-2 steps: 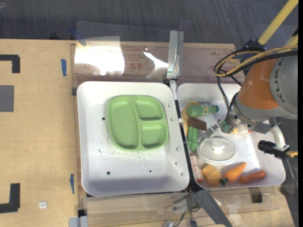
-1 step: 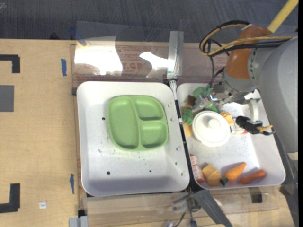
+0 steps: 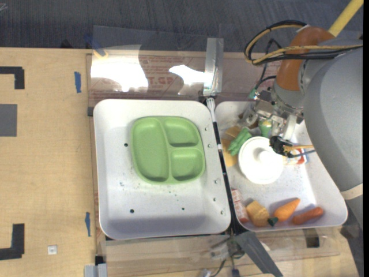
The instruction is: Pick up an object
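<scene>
Low in the right bin (image 3: pixel 323 180), along its bottom edge: one orange carrot (image 3: pixel 286 208), one red sausage-like piece (image 3: pixel 307 215) beside it, one yellow-brown lump (image 3: pixel 258 212) to their left. Higher up, right of frame centre: one white bowl (image 3: pixel 260 159), one green piece (image 3: pixel 238 141) touching its upper left side. Gripper (image 3: pixel 266 118) down in the bin's upper part, just above the bowl; grip unclear, cannot tell. In the left bin (image 3: pixel 109 172): one green divided tray (image 3: pixel 168 149), three compartments. No legible writing anywhere.

Faint red print on the clear sheet (image 3: pixel 151 77) behind the bins, too blurred to read
</scene>
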### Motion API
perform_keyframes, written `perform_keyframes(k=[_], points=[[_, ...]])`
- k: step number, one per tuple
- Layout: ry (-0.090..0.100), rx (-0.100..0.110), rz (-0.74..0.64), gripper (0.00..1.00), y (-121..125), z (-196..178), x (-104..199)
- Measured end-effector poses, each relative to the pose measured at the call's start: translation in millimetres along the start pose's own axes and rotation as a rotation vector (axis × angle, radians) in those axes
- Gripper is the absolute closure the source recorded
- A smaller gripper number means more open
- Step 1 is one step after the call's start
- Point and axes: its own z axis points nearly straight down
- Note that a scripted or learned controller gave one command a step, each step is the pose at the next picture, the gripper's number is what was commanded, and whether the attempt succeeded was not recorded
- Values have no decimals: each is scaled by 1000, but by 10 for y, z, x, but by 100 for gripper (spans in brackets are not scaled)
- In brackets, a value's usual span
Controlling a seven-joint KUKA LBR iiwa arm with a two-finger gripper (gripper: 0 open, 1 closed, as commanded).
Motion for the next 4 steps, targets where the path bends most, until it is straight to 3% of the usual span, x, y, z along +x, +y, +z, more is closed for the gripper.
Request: perform_keyframes(k=[1, 2, 3, 4], points=[[-1, -8, -4, 100, 11, -112, 23], [6, -14, 493, 100, -697, -987, 265], [2, -20, 230, 100, -574, -1919, -478], [3, -8, 533, 100, -1049, -1400, -249]])
